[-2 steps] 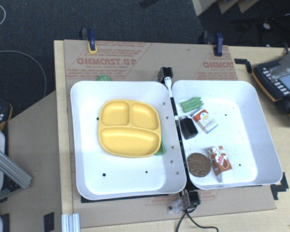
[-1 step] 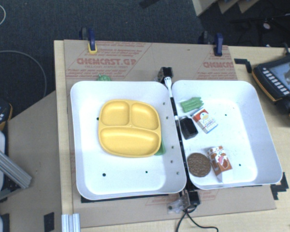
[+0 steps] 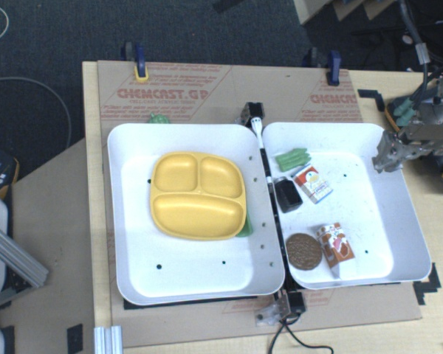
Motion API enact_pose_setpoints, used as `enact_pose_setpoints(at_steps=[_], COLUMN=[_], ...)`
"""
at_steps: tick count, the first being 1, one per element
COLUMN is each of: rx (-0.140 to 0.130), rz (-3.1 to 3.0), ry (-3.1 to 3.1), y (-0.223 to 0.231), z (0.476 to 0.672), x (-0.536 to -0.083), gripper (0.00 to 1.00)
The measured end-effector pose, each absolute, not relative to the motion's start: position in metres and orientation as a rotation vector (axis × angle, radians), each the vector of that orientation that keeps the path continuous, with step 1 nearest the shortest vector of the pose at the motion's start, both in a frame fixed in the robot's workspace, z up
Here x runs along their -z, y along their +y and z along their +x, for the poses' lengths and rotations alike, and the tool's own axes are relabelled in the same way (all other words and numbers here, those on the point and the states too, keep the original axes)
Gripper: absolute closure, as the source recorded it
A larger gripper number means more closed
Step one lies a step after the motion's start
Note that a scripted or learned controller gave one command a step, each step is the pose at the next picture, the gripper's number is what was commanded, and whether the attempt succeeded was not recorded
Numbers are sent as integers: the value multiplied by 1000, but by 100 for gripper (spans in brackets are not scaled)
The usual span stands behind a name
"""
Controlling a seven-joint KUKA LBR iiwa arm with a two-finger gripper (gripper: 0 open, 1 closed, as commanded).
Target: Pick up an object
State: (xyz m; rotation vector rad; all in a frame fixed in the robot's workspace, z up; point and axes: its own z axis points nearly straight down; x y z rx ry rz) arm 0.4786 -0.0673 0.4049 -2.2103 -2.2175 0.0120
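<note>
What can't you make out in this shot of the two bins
- Gripper, camera view: its fingers are too small and blurred to judge.
- Green item, left bin: mostly hidden under the yellow tray.
- Small cartons, right bin: print too small to read.

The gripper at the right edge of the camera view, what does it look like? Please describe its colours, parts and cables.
The gripper is a grey metal assembly, blocky and angular, with a duller grey lower end. Teal-green pieces sit on its upper side. Thin dark cables run down to it from above. The picture is too coarse to show any markings.
</note>
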Motion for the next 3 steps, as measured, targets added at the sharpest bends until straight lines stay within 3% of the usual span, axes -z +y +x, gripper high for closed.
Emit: enact_pose_setpoints(at_steps=[1,2,3], rx=[10,5,-7], rz=[-2213,-2212,-2216], ry=[-2234,-2232,-2222], y=[12,84,101], z=[480,479,479], x=[-461,-462,-428], gripper=[100,100,100])
